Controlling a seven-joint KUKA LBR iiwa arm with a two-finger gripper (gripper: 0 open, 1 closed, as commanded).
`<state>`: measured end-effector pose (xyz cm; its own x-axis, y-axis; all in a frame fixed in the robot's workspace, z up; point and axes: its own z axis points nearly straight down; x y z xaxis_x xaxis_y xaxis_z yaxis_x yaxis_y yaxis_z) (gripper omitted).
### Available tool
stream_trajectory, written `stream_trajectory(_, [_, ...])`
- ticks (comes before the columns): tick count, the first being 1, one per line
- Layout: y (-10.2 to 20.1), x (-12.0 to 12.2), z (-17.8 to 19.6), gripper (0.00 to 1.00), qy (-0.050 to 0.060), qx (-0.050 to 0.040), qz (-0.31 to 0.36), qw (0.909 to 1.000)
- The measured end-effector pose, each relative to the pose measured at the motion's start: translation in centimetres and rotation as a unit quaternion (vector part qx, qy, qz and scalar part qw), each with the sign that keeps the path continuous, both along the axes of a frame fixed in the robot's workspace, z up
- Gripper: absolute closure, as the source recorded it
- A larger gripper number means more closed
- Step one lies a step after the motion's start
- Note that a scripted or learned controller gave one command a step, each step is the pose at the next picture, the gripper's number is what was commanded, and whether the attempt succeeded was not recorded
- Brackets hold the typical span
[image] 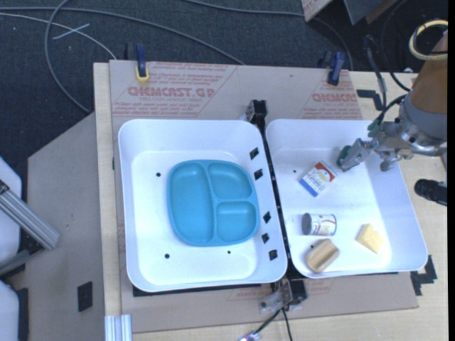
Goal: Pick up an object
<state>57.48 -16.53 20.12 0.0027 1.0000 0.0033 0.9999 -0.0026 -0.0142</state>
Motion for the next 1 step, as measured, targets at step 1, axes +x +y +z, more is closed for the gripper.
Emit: stream_trajectory(1, [0.02,0.31,0.73,0.00,-0.007,-0.0014,0.001,1.0000])
